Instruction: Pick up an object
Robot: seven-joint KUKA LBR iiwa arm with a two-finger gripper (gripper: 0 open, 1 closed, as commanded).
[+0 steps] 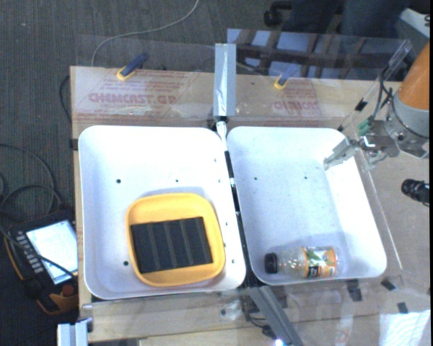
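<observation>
Left bin (101, 157) holds a yellow tray (175, 240) with dark slatted insert. Right bin (296, 186) holds a bottle (304, 262) lying along its near wall. Gripper (344, 152) hovers over the right bin's far right corner.

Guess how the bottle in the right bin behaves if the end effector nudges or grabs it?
The bottle lies on its side by the right bin's near wall, so a nudge would probably roll it. It looks like smooth clear plastic, so likely slippery and somewhat squashy. It seems partly filled, so perhaps moderately heavy.

Red "CHEMCAST GP" lettering — on the left clear panel (133, 98), right panel's print unreadable
</observation>
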